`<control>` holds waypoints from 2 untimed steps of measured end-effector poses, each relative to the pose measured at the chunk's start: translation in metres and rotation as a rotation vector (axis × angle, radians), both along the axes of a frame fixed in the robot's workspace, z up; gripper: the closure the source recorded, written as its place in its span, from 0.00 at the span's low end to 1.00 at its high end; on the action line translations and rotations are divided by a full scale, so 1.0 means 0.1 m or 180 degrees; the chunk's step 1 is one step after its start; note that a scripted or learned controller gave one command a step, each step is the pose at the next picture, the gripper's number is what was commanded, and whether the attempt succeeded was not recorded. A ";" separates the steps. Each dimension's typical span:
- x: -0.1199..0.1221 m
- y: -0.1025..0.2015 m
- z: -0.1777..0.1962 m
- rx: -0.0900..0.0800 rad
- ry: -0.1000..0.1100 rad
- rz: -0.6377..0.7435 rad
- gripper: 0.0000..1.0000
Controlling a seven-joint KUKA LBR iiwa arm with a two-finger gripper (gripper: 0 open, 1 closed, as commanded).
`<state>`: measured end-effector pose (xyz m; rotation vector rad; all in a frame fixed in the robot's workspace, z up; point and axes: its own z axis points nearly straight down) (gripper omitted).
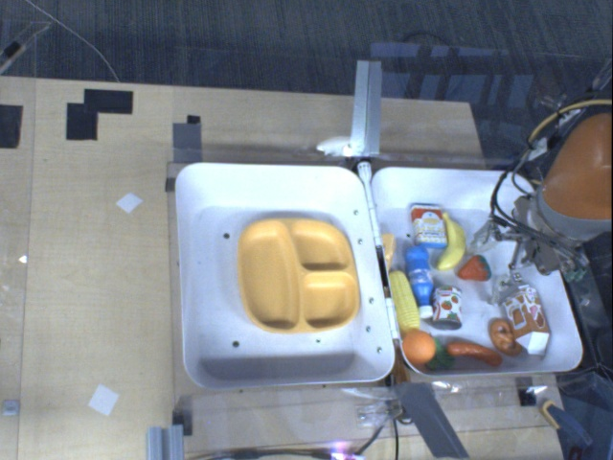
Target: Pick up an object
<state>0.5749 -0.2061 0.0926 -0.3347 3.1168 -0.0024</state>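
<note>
we're over the right bin [571, 348], packed with toy food, while the left bin [192, 257] carries a yellow divided tray [292, 271]. the arm [579, 175] hangs above the right bin's far right side, and the gripper [525, 257] sits just right of the strawberry [474, 268], above the small carton [525, 312] lying near the bin's right wall.

which thing we go for isn't settled, but that small carton looks the likeliest, being right below the gripper. we'd judge it light, hollow and fairly stiff, with printed faces that may be a bit slick; best taken across its two flat sides, near the middle, so it doesn't twist out. it lies touching or just beside a brown pretzel-like piece [501, 334], which could get nudged along.

the strawberry is the other candidate: small, hard plastic by the look, tapered, likely to squirt out of a pinch unless taken across its widest part.

elsewhere from the carton: the banana [454, 244], blue bottle [418, 262], corn cob [404, 298], orange [418, 348] and carrot [472, 352] sit toward the bin's left and near edge.

as for the pincer, we cannot tell how it stands; it's a tangle of dark metal and cables from here. nothing is seen held.
</note>
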 end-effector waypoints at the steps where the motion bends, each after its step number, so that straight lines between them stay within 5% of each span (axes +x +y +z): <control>1: -0.40 0.25 0.60 0.0007 -0.0015 -0.1132 0.00; 2: -0.82 0.00 -0.03 0.0013 -0.0027 -0.1941 0.00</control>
